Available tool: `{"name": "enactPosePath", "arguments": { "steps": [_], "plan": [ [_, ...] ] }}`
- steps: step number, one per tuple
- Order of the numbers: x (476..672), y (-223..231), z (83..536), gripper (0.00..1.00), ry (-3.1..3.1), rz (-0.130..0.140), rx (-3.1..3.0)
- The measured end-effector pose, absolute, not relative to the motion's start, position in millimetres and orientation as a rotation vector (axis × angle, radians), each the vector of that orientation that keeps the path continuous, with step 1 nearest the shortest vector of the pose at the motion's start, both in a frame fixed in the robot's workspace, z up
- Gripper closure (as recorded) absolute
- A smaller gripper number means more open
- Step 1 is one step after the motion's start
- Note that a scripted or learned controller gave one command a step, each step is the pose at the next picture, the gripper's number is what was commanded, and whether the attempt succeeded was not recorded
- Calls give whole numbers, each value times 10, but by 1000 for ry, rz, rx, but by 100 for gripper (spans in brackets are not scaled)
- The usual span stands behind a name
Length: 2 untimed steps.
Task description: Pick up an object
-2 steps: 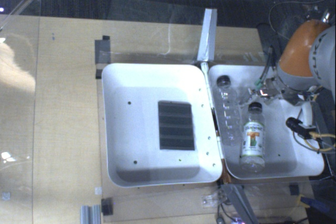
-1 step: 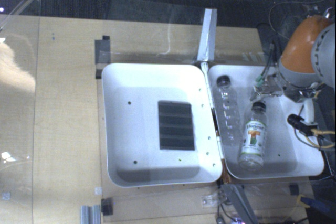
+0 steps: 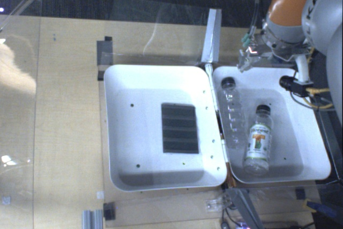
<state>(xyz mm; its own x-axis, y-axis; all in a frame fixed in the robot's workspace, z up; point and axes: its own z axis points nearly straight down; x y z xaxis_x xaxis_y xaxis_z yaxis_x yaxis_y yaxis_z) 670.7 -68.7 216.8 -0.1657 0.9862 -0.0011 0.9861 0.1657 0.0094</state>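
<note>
Pincer upper right of frame, above the right bin's far rim; its state I cannot tell. Two bottles lie inside: clear one left, labelled one right.

I see two bins side by side on the tabletop. Left bin has a slatted pad at centre. Right bin holds two bottles: clear bottle along its left wall, labelled bottle just right of it. My tool is above that bin's far-left corner.
</note>
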Motion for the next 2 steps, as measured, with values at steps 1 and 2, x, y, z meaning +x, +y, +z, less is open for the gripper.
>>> {"name": "enactPosePath", "arguments": {
  "steps": [1,2],
  "plan": [
    [6703,-693,2161,0,2393,8,2026],
    [6507,-1147,1314,0,2489,6,1908]
  ]
}}
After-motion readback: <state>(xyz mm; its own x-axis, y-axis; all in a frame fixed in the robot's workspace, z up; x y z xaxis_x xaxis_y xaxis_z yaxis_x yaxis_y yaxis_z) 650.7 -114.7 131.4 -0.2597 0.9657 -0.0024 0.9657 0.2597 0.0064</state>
